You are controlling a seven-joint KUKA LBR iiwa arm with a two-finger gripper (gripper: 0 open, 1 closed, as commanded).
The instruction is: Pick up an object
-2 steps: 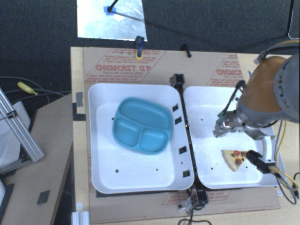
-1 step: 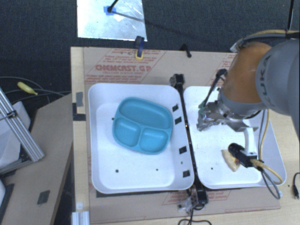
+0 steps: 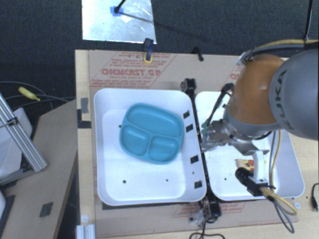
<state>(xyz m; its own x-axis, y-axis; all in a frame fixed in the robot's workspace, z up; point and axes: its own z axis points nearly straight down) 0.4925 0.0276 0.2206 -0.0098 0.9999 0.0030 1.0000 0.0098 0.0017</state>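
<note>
A light blue plastic plate [image 3: 151,133] with three compartments lies flat in the left white bin [image 3: 110,183], roughly at that bin's middle and tilted slightly against the bin's edges. It sits well to the left of the gripper [image 3: 215,137], across the black divider strip [image 3: 195,133] where the two bins meet, and nothing touches it. The gripper hangs low over the left edge of the right white bin [image 3: 289,183], just beside that divider. Its metal parts show beneath the wrist, but whether it is open or closed cannot be told, and no object can be seen in its hold. Just right of and below the gripper, on the floor of the right bin, a small item with red and pale markings [image 3: 247,164] lies partly hidden by the arm's cables. The grey arm with its orange band [image 3: 254,93] covers much of the right bin from above. Behind both bins lies a cardboard sheet with red print [image 3: 130,69], and beyond it a shiny square panel [image 3: 117,13].
</note>
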